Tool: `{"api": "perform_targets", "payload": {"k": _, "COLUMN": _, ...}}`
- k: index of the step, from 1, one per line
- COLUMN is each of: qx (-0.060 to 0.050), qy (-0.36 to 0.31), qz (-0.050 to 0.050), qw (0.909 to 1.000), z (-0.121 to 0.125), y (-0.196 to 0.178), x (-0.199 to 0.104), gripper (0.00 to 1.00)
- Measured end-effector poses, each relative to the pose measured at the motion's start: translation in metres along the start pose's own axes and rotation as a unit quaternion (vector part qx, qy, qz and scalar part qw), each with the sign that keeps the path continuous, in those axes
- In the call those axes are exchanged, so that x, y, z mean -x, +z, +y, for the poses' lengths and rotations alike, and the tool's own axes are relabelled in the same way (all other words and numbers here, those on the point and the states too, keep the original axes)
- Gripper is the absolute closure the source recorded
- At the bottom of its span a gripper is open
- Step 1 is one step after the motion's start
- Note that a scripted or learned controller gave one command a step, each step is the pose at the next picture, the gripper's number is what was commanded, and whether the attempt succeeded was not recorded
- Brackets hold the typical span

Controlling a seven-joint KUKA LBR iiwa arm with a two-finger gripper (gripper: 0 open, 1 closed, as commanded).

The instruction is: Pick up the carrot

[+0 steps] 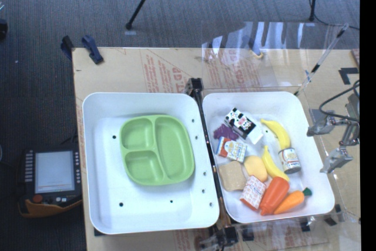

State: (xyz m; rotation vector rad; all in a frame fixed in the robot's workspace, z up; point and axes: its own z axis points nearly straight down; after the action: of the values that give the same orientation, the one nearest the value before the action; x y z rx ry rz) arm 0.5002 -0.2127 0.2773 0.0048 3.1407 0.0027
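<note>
At the right edge of the frame, a metal piece (pixel 339 144) with cables is cut off by the border, and it cannot be told what it is. In the right bin (pixel 305 120), the larger orange vegetable (pixel 274 195) overlaps the lower end of a banana (pixel 272 164) and a corner of the small printed packet (pixel 253 192). The print on that packet, on the can (pixel 289 160) and on the black-and-white carton (pixel 243 124) is too small to read. The purple item (pixel 224 131) (perhaps grapes) is half tucked under the carton, its shape unclear. Along the bottom edge, dark clamps (pixel 223 238) under the bins are cropped. At lower left, the tablet's screen (pixel 54 171) is washed out.
</note>
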Motion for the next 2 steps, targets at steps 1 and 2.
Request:
{"api": "perform_targets", "payload": {"k": 1, "qx": 0.002, "qy": -0.161, "qz": 0.004, "qw": 0.9869, "z": 0.039, "y": 0.158, "x": -0.023, "gripper": 0.0}}
{"api": "perform_targets", "payload": {"k": 2, "qx": 0.0, "qy": -0.265, "qz": -0.006, "qw": 0.9644, "z": 0.048, "y": 0.187, "x": -0.011, "gripper": 0.0}}
